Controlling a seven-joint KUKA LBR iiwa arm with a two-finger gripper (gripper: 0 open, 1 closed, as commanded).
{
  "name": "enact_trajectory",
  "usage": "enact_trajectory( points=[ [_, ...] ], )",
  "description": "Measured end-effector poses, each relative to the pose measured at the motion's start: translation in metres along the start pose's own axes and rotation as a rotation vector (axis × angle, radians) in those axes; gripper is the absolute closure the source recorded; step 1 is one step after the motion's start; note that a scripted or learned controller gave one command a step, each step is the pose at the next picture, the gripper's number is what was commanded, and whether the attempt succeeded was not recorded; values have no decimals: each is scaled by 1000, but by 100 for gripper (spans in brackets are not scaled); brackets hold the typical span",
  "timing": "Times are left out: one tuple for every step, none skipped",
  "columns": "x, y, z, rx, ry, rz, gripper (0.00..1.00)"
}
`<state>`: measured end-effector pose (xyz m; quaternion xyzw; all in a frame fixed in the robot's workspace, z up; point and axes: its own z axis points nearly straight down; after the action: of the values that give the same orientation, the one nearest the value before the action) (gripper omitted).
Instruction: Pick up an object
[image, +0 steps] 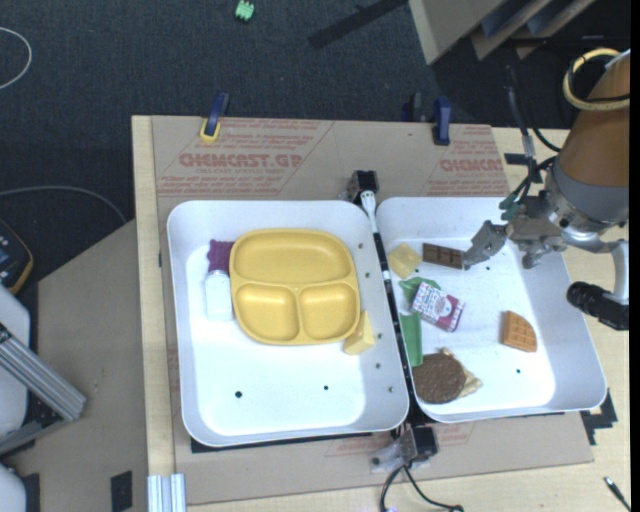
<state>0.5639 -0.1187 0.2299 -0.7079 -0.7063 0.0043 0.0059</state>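
Objects for picking sit in the right white bin (575, 380): a dark brown rectangular chocolate-bar piece (442, 256) near the bin's upper middle, a pale yellow rounded lump (404, 262) just left of it, a small pink-and-white printed packet (438, 305) lying on a green strip (411, 325) along the bin's left wall, an orange toy waffle square (518, 331) toward the right, and a round dark brown cookie-like disc (439, 377) at the lower edge with a tan bit peeking out beside it.

Gripper (508, 245) hangs over the upper right part of that bin, just right of the chocolate-bar piece. 2 grey fingers (484, 244) splay apart, so it reads as open, nothing between them. No clear contact with the bar from this angle. Grey wrist and orange band (595, 150) rise toward the right.

Left white bin (190, 300) holds a yellow plastic 3-compartment plate (295, 285), covering most of its upper half. A purple item (220, 254) and a white bottle-like piece (217, 295) sit against the plate's left edge. A small yellow wedge (361, 337) touches the plate's lower right corner.

Both bins rest on a brown cardboard sheet (300, 150) with red print, held by 2 clamps (212, 120) at the top edge.
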Motion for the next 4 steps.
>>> enact_trajectory(
  points=[
    [0, 2, -8, -14, -2, -2, 0],
    [1, 3, 35, -9, -1, -2, 0],
    [3, 4, 78, -7, 0, -2, 0],
    [2, 14, 133, -13, 1, -1, 0]
  ],
)
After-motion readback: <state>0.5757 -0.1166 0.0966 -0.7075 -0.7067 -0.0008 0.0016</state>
